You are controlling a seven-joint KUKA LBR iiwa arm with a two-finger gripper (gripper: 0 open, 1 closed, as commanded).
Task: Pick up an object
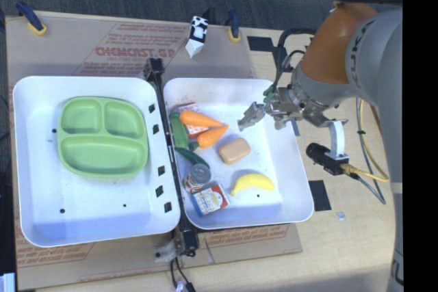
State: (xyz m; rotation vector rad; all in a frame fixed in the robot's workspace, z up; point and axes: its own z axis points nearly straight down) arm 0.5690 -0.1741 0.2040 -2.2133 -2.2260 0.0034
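A: Where does the arm (356, 51) stand?

B: It reaches in from the right, grey with an orange band, and its claw (252, 116) hangs over the right-hand rim area of the right bin (291, 208). Nothing sits between the fingers. Whether they are parted or closed I cannot tell from this angle.

A: And the things in that bin?

B: They are gathered in its left and middle parts. Two orange carrots (203, 127) lie near the top, beside a green vegetable (179, 131) along the left wall. A tan block (234, 150) sits just below the carrots, nearest the claw but apart from it. A yellow banana (253, 182) lies toward the front, with a small tin can (199, 174) and a small printed carton (209, 199) at front left.

A: The left bin (41, 215)?

B: It holds a green divided plate (104, 136), lying flat. Both bins rest on cardboard (102, 44) on the bench (342, 249).
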